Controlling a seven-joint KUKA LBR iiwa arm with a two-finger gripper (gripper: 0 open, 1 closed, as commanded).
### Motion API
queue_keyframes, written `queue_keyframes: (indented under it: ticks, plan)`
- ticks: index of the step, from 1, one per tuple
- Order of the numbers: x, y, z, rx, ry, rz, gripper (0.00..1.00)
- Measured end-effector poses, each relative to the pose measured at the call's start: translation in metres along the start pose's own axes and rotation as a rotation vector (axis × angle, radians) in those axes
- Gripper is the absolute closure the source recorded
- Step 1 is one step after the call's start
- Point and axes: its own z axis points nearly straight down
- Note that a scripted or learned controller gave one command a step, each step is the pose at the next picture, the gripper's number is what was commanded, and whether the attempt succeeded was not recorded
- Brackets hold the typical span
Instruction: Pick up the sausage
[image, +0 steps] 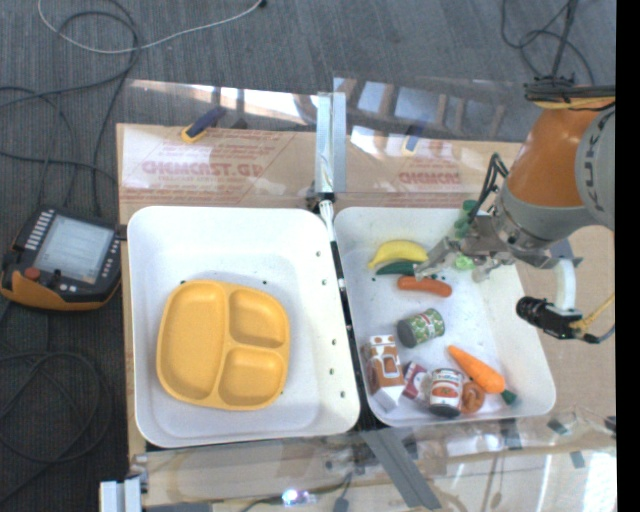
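Note:
The sausage (425, 286), a short reddish-orange link, lies in the upper middle of the right bin (520, 345), just below a banana (398, 252). My gripper (458, 263) hangs over the bin's upper right part, a little up and to the right of the sausage. Its fingers look open, and the left fingertip (436, 266) is close above the sausage's right end. Nothing is held. A small green object (464, 262) shows between the fingers, lying in the bin.
Below the sausage in the right bin are a green can (421, 327), a carrot (476, 369), and small boxes and jars (383, 365) at the front edge. A yellow compartment plate (223, 343) sits in the left bin (180, 225). A teach pendant (60, 258) lies at far left.

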Motion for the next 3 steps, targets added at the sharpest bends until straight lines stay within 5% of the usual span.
queue_keyframes:
  ticks: [1,2,3]
  plan:
    - [-0.029,0.033,0.106,-0.009,-0.005,-0.073,0.0]
    - [-0.028,0.034,0.097,-0.01,-0.003,-0.072,1.0]
    - [0.008,0.072,0.001,-0.002,-0.004,-0.068,1.0]
